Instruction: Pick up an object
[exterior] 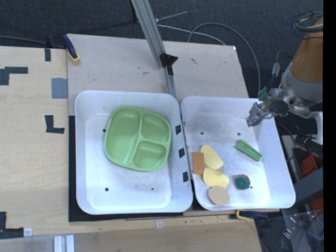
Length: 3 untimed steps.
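The right bin holds several small items near its front: a green stick, an orange block, two yellow pieces, a tan disc and a dark teal round thing. My gripper hangs over the bin's right rear edge, up and to the right of the green stick. Nothing shows between its fingers. A green divided plate lies in the left bin.
A grey metal pole slants up from between the bins. Cables trail behind the right bin. A blue and yellow clamp sits at the board's back left corner.
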### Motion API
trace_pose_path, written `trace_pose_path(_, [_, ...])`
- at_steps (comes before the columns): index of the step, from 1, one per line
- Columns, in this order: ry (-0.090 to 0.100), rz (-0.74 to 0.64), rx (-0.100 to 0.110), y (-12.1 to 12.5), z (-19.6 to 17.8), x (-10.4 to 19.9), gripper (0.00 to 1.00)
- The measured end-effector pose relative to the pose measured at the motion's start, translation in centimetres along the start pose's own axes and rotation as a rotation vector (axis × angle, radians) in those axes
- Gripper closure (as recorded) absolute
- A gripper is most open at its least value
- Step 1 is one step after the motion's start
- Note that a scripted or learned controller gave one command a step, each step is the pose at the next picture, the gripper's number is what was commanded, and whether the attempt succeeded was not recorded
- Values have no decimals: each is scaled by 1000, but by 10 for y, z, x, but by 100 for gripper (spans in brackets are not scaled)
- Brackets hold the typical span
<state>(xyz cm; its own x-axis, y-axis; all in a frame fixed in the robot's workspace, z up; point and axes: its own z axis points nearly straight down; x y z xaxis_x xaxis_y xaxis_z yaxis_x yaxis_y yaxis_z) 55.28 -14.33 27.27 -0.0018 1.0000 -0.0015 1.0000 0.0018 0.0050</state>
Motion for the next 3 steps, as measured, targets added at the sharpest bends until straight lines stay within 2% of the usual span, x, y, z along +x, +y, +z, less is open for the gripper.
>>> trace_pose_path(1, [2, -4, 7, 9, 15, 53, 100])
trace_pose_path(2, [2, -4, 6, 20, 15, 99, 100])
trace_pose_path(3, [3, -5, 6, 48, 20, 152, 100])
